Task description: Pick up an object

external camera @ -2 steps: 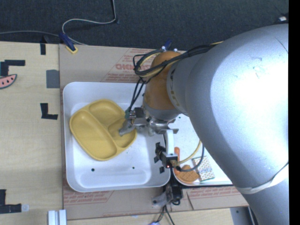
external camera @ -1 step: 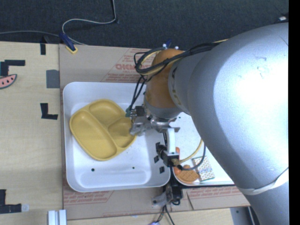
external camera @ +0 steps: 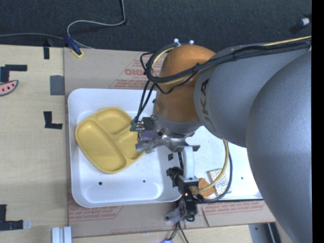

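yellow divided tray (external camera: 105,138) sitting in the left white bin (external camera: 81,186), gripper (external camera: 148,142) right at its edge, honestly can't tell its state

Wooden bench (external camera: 30,151) under cardboard sheet (external camera: 101,70), two white bins (external camera: 83,186)

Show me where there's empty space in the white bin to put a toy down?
The left bin has a bare strip along its near edge, below the yellow tray. The middle is crowded: the arm's hand hangs at the tray's right edge.
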Controlling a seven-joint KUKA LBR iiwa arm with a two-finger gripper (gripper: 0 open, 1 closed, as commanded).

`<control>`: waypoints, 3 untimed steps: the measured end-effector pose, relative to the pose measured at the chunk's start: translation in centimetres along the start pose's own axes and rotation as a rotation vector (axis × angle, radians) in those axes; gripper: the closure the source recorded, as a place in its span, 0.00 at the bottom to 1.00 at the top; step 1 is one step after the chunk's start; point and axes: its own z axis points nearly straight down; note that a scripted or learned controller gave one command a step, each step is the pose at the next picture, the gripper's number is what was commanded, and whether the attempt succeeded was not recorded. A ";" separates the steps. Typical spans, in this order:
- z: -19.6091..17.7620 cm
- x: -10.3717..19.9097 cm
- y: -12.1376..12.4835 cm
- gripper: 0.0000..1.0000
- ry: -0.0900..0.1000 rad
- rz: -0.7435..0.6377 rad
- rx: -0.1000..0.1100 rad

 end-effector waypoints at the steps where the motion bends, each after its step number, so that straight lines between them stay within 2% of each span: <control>1: 0.0 -0.1 0.0 0.00 -0.001 0.001 0.000; 2: -0.9 0.0 0.0 1.00 -0.002 -0.001 0.002; 3: -0.9 0.0 0.0 0.00 -0.002 -0.001 0.001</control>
